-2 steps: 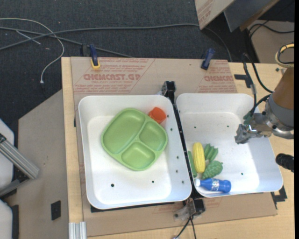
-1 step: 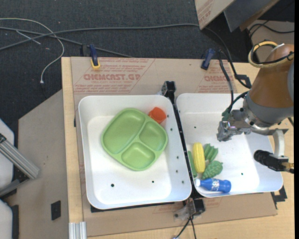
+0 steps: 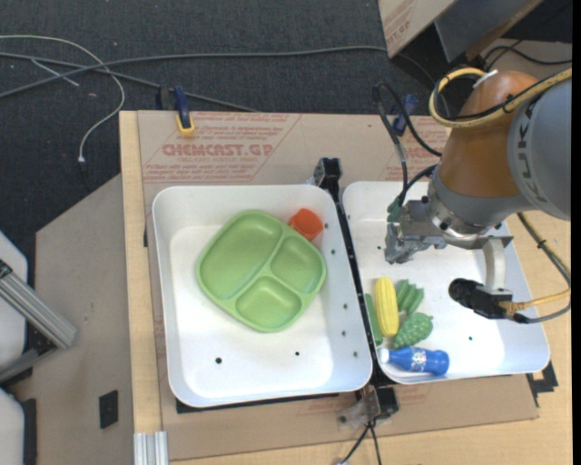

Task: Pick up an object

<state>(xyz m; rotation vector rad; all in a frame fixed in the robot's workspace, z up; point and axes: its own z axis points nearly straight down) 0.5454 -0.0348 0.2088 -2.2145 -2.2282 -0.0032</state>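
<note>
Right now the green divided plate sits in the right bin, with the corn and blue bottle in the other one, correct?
Not quite. The camera view shows the green divided plate in the left bin; the corn and blue bottle lie in the right bin.

Glossy green plastic tray (image 3: 261,270), smooth white plastic bins (image 3: 172,300), matt brown cardboard (image 3: 227,145)

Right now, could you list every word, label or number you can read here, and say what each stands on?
"CHEMCAST GP": red print, on the brown board behind the left bin.
Red print on the cardboard box at the top: too small to read.
Label on the blue bottle: blurred, unreadable.
</note>
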